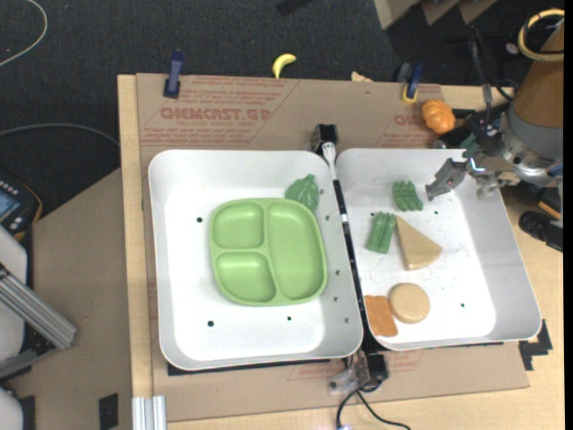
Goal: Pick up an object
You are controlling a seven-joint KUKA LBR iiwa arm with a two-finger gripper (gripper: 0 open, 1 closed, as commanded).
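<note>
Green ridged toy (407,195), right bin (501,267)

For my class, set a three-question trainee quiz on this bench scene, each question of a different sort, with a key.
1. True or false: the green divided plate lies in the left bin.
2. Which item lies nearest the gripper? A) round tan piece B) small green piece C) orange slab
3. Fill in: the tan wedge lies in the ____ bin.

Key: 1 true; 2 B; 3 right.
</note>
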